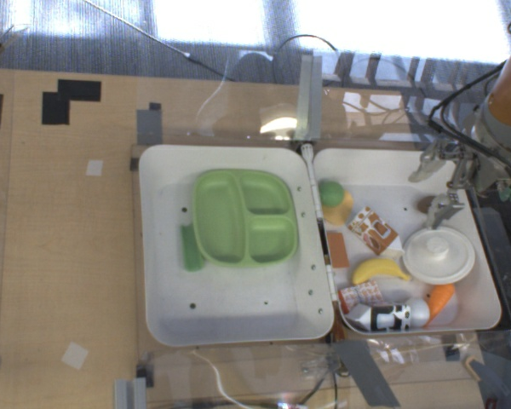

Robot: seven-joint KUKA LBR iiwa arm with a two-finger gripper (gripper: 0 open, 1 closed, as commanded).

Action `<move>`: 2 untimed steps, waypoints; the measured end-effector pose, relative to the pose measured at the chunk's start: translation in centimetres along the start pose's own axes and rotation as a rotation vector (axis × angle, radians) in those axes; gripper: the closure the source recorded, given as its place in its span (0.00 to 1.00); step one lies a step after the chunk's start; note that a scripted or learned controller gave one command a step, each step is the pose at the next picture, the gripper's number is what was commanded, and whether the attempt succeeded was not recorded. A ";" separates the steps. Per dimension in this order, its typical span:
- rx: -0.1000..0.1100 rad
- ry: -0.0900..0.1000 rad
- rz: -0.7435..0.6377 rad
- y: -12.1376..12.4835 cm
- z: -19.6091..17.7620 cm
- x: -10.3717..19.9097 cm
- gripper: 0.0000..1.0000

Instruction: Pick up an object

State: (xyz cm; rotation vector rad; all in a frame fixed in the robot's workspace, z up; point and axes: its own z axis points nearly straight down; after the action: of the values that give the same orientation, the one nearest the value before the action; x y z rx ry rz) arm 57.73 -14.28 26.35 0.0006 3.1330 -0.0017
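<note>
Two white bins are seen side by side on the wooden surface (60,254). The left bin (230,313) holds a green divided tray (243,216) with a small green block (191,247) beside it. The right bin (485,301), at the lower right of the frame, is crowded: a white lidded bowl (439,256), a banana (380,270), a carrot (440,300), a black-and-white bottle (393,316), a patterned carton (373,230) and a green ball (330,192). The jaws (440,190) are found at the right edge, above the bowl (apart, nothing between them).
</note>
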 end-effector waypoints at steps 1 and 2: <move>0.000 -0.005 -0.006 4.3 14.0 -0.2 0.00; 0.002 -0.013 0.017 0.4 17.2 3.7 0.00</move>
State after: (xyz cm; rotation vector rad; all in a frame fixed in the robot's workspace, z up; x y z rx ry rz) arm 54.21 -13.91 9.14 0.0276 3.1202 -0.0050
